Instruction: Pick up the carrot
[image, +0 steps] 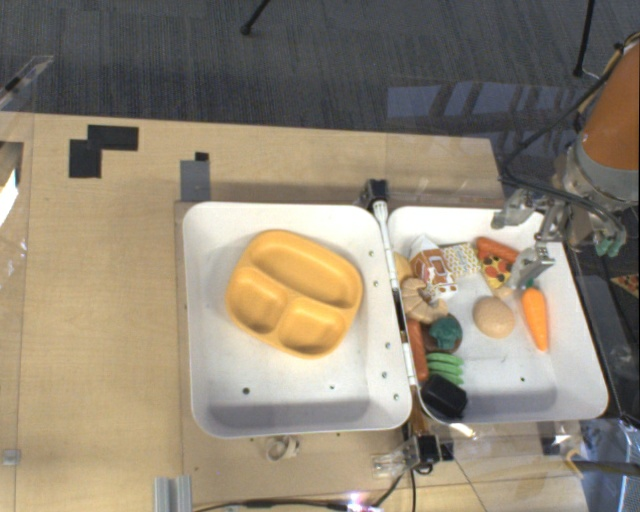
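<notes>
Toward the right of the frame, the small orange tapered carrot (537, 318) is seen lying flat on the floor of the right white bin (575, 385), beside a beige egg-shaped object (493, 317). The metal two-finger gripper (530, 262) is held just above the carrot's upper end; how far it is opened cannot be told, and nothing is seen gripped. A yellow compartmented plastic tray (293, 291) is carried in the left white bin (210, 350) on the desk (90, 350).

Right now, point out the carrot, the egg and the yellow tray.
carrot (537, 318): camera view, middle of its orange body.
egg (493, 318): camera view, centre of its shell.
yellow tray (292, 262): camera view, ridge between its compartments.
</notes>
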